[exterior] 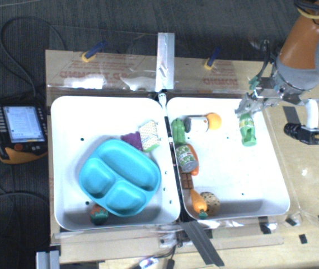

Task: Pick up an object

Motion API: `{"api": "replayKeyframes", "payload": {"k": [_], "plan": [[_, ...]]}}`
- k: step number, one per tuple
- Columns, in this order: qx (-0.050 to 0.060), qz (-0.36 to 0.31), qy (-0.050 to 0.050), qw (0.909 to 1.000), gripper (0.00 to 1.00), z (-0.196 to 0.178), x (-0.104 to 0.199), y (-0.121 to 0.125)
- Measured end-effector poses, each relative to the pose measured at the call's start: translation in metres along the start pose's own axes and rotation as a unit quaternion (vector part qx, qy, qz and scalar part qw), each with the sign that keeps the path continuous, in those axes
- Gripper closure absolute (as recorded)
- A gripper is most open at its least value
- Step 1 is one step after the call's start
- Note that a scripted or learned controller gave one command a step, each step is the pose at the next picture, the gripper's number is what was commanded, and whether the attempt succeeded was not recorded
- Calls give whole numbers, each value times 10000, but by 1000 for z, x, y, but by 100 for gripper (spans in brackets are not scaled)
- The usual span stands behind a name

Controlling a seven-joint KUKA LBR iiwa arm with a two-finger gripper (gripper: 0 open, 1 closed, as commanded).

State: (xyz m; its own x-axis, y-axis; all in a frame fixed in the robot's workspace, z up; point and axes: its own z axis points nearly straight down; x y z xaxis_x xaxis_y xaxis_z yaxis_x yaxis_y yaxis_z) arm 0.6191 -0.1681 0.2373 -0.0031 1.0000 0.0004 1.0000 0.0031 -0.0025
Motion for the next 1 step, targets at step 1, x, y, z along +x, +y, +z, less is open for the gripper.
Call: {"api": "replayKeyframes", "payload": {"k": [1], "plan": [[5,650,-6,9979,0,94,-55,34]]}}
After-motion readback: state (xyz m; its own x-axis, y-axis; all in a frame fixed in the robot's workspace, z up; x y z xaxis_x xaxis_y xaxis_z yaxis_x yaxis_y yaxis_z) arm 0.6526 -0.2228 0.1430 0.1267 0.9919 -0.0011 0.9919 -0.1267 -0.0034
